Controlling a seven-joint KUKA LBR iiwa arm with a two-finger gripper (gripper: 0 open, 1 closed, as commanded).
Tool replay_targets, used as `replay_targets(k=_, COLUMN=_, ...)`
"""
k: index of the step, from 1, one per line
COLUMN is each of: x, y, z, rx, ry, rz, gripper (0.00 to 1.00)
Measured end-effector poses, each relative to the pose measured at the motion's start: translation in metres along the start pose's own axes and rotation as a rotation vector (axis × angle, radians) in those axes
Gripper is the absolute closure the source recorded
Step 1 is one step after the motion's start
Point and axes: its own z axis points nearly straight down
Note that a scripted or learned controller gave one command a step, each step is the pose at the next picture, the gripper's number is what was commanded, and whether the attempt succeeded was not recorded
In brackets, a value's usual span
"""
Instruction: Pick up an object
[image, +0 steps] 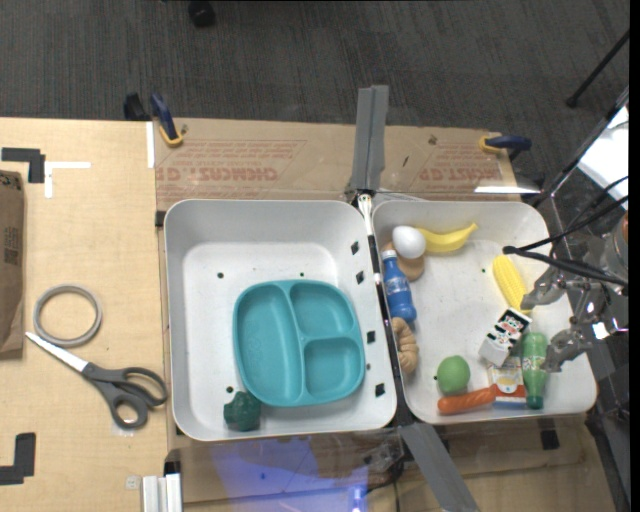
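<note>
Two shallow white bins sit side by side on a bench. The gripper (562, 322) is seen over the right edge of the right bin (455, 290), its two metal fingers spread apart and holding nothing.

Just beside the gripper, towards the bin's near right corner, a green bottle (533, 368) lies with a small black-and-white carton (503, 336) touching it. An ear of corn (509, 282) lies close by along the right side. A green ball (453, 374) and a carrot (465, 402) rest at the near edge. A banana (446, 238) and a white egg (408, 241) lie at the far edge, and a blue bottle (398, 287) lies along the left wall.

The green bottle is judged the nearest target. A good grasp would be made by centring the fingers across its narrow body, clear of the carton and the bin wall, before closing.

The left bin (190, 300) holds a teal divided plate (298, 342) and a dark green object (241, 411) at its near left corner. On the bench's left side lie scissors (105, 378) and a tape roll (68, 314). Grey carpet lies beyond the far edge.
</note>
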Motion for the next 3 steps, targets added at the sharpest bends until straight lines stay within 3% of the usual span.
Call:
replay_targets(k=1, x=-0.047, y=-0.037, z=0.132, rx=0.002, ry=-0.014, rz=-0.153, gripper=0.0)
replay_targets(k=2, x=-0.017, y=-0.029, z=0.129, rx=0.008, ry=-0.026, rz=-0.002, gripper=0.0)
replay_targets(k=3, x=-0.006, y=-0.001, z=0.13, rx=0.007, ry=-0.027, rz=0.097, gripper=0.0)
